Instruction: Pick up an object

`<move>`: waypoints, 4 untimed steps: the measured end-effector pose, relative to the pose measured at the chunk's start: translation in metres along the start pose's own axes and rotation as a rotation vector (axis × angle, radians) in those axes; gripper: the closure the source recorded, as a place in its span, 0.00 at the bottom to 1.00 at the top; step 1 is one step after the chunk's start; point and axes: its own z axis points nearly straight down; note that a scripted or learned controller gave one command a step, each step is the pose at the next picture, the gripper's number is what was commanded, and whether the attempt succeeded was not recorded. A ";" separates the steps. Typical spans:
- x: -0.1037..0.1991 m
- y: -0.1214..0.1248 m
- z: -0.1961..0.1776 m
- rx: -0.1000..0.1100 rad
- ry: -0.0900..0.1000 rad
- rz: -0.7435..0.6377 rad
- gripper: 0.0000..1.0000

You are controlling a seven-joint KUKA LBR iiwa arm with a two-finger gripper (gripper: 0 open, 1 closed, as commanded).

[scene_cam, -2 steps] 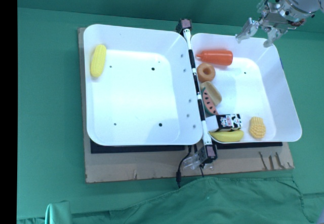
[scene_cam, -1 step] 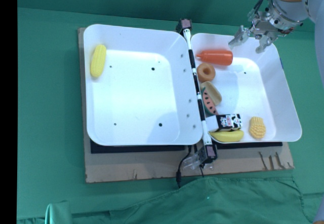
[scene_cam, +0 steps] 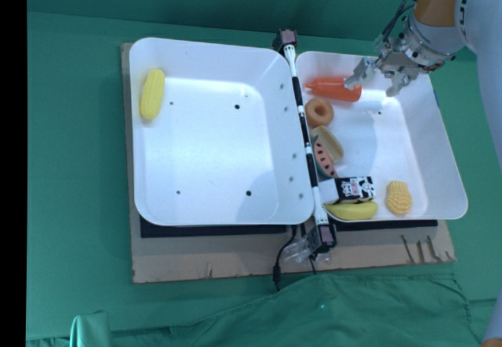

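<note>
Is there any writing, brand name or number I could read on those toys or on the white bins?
None can be read.
Small black-and-white printed carton in the right white bin: dark patches and a pink spot, too small and blurred to tell whether they are letters.
Orange bottle-shaped toy: no label visible.
Left white bin: dark dots, not characters.

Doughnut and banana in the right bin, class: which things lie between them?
In the camera view, between the doughnut and the banana lie a watermelon slice, a bun-like piece and a cow-print carton.
</note>
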 end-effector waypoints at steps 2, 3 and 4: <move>-0.002 0.005 -0.015 -0.019 -0.008 0.001 1.00; -0.001 0.007 -0.062 -0.001 -0.004 -0.002 1.00; 0.002 0.007 -0.128 -0.003 -0.005 -0.002 1.00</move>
